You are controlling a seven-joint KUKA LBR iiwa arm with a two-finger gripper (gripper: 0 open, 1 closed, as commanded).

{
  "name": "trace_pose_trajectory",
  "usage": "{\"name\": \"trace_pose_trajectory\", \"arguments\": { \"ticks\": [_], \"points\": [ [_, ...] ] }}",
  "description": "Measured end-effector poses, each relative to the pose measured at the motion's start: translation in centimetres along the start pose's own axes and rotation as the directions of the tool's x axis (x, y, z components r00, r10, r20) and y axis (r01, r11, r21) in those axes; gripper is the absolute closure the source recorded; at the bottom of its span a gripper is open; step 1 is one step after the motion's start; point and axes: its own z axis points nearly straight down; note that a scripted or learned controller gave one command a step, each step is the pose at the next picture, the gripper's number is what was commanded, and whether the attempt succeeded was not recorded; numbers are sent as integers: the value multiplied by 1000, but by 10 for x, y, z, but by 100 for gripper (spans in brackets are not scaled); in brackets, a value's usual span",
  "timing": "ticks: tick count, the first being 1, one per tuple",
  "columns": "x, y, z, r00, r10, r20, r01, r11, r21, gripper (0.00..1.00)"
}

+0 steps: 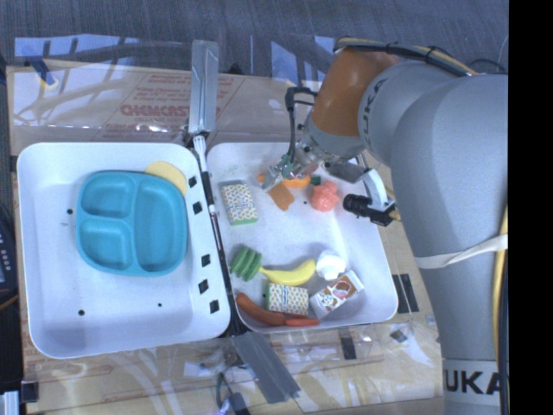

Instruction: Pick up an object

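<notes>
The jaws sit low at the far edge of the right bin. An orange block lies just beside and below them, with a small orange piece at the tips. Whether they are open or closed cannot be determined.

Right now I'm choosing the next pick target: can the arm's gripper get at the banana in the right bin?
Probably yes. The banana lies uncovered near the right bin's front, with bare floor between it and the gripper at the back. The green vegetable and white ball crowd its ends.
</notes>
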Motion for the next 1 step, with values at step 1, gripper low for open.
{"name": "trace_pose_trajectory", "arguments": {
  "ticks": [1],
  "points": [
    [19,8,0,964,266,0,-266,964,4,100]
  ]
}}
